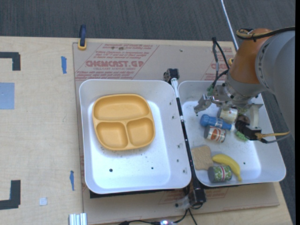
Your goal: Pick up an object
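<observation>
My gripper (228, 108) hangs low over the back of the right bin (272, 170), below the orange band of the arm, with its fingers (202, 104) spread apart and open. A small cream object (228, 113) lies under it, between the fingers; I cannot tell whether they touch it. Just in front lie a blue cylinder (215, 122) and a red-and-white can (215, 134). A small green piece (241, 135) lies to their right. Nearer the front of the bin are a tan square slab (201, 156), a banana (228, 163) and a green can (220, 173).
The left bin (93, 168) holds a yellow divided plate (124, 121). A black divider bar (183, 130) runs between the two bins. Cables (272, 135) trail from the wrist over the right bin's right side.
</observation>
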Action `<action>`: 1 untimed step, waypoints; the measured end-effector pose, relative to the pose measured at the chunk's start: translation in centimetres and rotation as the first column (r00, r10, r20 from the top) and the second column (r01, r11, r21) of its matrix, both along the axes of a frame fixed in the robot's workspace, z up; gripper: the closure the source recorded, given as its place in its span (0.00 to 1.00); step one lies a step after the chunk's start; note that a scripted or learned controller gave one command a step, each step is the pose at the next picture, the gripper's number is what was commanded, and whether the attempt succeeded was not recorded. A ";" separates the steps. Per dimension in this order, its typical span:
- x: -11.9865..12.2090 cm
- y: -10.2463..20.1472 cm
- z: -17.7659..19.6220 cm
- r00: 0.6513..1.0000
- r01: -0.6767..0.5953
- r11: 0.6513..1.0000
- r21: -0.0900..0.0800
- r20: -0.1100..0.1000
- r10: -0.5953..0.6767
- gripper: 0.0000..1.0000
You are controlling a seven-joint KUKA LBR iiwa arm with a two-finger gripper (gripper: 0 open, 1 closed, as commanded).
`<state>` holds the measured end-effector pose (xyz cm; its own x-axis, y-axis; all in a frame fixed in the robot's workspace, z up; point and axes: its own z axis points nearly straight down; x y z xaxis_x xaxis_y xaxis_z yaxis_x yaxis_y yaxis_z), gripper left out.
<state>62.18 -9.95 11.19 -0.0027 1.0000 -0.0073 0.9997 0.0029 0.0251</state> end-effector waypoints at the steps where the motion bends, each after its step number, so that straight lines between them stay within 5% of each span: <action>1: -1.0 -0.1 -0.5 1.000 0.000 1.000 -0.003 0.007 0.000 0.00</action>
<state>61.20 -10.10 10.73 -0.0026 0.9999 -0.0106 0.9995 0.0030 0.0321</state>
